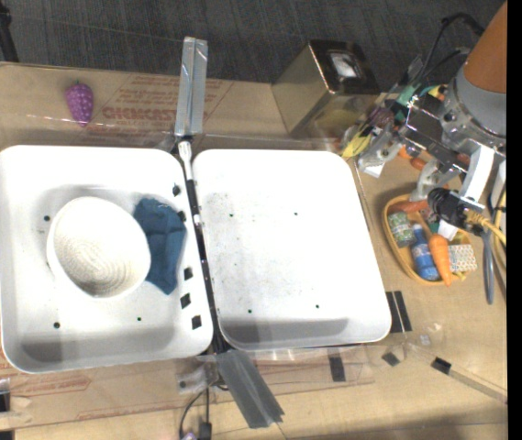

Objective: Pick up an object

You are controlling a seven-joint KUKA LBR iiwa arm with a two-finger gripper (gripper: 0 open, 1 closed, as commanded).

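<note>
The arm (481, 71) sits parked at the frame's upper right, clear of both bins, probably so the camera sees their contents; its gripper (371, 149) is too cluttered to tell its state. In the left bin (13, 337), a white woven hat (98, 246) lies dome-up, touching a crumpled blue cloth (161, 241) just right.

Dark carpet floor (105, 7), cardboard-covered bench (242, 99)

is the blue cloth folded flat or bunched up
Bunched up: the blue cloth lies crumpled in uneven folds in the left bin, pressed against the white woven hat.
</note>
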